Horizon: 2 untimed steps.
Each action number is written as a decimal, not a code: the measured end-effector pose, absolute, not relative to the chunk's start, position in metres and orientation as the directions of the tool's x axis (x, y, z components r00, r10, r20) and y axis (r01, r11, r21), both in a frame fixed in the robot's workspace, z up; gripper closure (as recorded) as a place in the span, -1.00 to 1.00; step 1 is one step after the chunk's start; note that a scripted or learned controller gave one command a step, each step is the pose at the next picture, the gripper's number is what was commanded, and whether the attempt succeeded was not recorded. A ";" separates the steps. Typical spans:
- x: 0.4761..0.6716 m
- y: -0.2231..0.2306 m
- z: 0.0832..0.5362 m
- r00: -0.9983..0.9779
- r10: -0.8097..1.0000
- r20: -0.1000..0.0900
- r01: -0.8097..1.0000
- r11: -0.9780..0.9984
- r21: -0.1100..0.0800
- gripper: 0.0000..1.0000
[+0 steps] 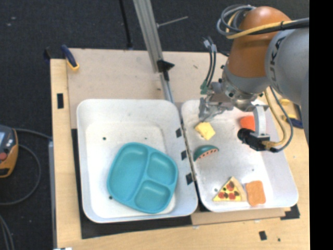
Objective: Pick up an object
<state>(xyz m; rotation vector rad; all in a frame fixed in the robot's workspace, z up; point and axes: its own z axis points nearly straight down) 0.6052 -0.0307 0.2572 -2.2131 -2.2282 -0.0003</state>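
Observation:
My gripper (207, 109) hangs over the far left corner of the right bin (278, 163). A yellow block (205, 130) lies just in front of and below it, close to the gripper's tip; whether they touch I cannot tell. Nearer along the bin's left wall sits a green-and-red watermelon slice (205, 152). A pizza slice (229, 190) and an orange flat piece (255, 192) lie side by side at the near edge. An orange object (246, 122) is partly hidden behind the arm's cabling.
The left bin (99, 113) holds a teal divided plate (143, 177) in its near half. A slanted aluminium post (150, 35) rises behind the bins. The arm's grey-and-orange body (260, 46) looms over the right bin's far side.

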 end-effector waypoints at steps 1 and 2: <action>0.597 0.024 0.245 -0.007 1.000 0.001 1.000 0.007 0.000 1.00; 0.572 0.070 0.246 -0.008 1.000 0.002 1.000 0.008 0.000 1.00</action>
